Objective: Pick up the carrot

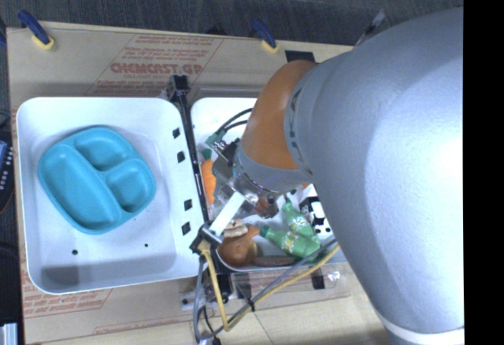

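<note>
We see the carrot [208, 179] in the right bin [224, 111], against its left wall. Tool [250, 195] sits low just right of it; we can't tell its state. Green bottle [291, 234] nearby. Blue plate [96, 178] in left bin [94, 268].

Two bins [31, 178], one carrot [208, 179]
</note>
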`<action>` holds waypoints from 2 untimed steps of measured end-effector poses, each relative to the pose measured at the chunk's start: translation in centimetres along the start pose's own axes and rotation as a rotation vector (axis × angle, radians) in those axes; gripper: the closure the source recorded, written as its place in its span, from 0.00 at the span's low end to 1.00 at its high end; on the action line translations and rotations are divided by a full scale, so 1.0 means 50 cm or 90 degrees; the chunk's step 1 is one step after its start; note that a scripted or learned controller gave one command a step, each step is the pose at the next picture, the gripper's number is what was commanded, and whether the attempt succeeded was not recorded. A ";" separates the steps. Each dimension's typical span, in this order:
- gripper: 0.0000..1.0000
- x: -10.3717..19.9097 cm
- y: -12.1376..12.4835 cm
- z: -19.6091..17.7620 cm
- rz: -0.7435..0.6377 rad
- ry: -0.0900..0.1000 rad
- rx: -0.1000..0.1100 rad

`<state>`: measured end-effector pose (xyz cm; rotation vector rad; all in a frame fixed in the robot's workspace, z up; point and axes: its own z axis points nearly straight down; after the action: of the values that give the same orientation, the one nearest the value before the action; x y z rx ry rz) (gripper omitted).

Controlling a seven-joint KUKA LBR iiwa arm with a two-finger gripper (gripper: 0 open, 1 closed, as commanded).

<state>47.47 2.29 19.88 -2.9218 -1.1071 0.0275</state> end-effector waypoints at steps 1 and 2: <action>1.00 0.002 -0.002 -0.018 -0.009 -0.002 0.005; 1.00 0.045 -0.050 0.018 0.286 0.003 -0.005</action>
<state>47.47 5.67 19.04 -3.1041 -0.4294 0.0210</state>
